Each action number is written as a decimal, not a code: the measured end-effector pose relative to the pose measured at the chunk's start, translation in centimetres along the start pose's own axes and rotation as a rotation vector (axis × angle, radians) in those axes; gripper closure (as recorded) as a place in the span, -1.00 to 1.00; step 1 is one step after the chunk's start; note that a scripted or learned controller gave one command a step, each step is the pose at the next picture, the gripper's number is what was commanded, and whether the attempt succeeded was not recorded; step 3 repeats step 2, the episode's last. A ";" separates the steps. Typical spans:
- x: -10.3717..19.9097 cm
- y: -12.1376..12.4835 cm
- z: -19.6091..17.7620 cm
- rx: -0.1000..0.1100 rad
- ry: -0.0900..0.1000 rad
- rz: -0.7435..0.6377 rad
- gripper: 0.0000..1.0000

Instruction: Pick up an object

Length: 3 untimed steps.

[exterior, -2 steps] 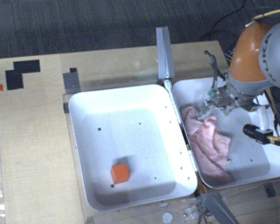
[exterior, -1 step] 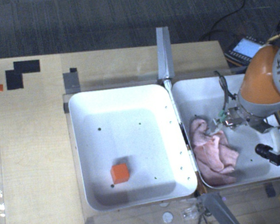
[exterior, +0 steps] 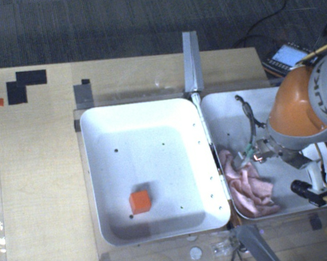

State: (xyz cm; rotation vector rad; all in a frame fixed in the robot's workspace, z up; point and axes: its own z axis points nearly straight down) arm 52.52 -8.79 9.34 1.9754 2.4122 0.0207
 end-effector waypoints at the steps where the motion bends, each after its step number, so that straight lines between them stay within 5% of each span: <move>1: 0.2 0.4 -1.2 -0.008 0.003 -0.003 1.00; 2: 0.0 9.0 -9.0 0.019 0.006 0.162 1.00; 3: 0.0 9.0 -9.0 0.019 0.006 0.162 1.00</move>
